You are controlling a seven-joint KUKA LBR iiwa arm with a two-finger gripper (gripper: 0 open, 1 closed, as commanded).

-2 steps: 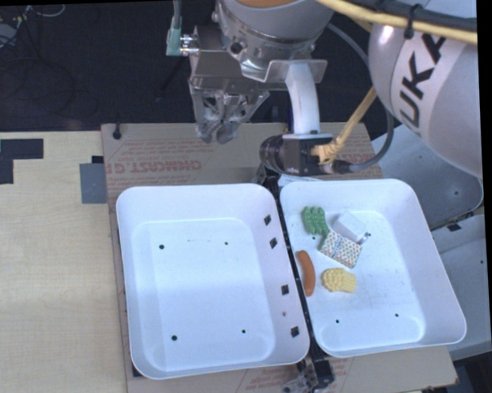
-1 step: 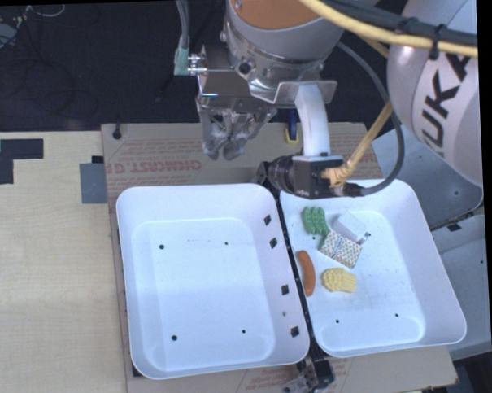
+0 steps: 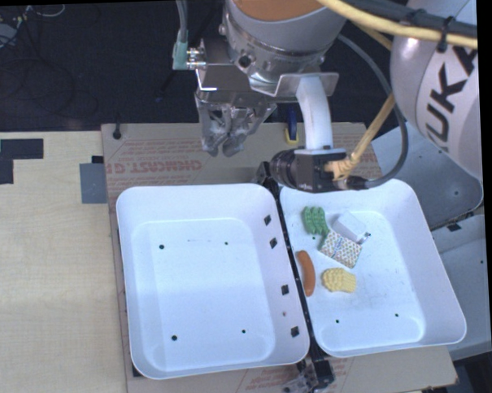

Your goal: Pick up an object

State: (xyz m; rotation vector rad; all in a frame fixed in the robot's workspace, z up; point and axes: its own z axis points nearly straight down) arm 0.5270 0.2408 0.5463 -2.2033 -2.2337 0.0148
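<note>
Hanging above the bench at 12 o'clock of the left shallow white plastic bin (image 3: 141,212), the grey two-finger gripper (image 3: 225,135) pinches nothing, fingertips close together; whether fully pressed, cannot tell. Right shallow white plastic bin (image 3: 414,306) holds a cluster in its 10 o'clock part: green ridged toy (image 3: 315,220), white block (image 3: 351,226), checkered patterned packet (image 3: 340,248), orange sausage-shaped piece (image 3: 307,272), yellow corn-like toy (image 3: 338,280) at 6 o'clock of the packet.

The grey arm (image 3: 445,85) bears large dark letters "UK", cut off at the edge. Red print on the cardboard sheet (image 3: 159,164) under the bins is upside down and unreadable.
</note>
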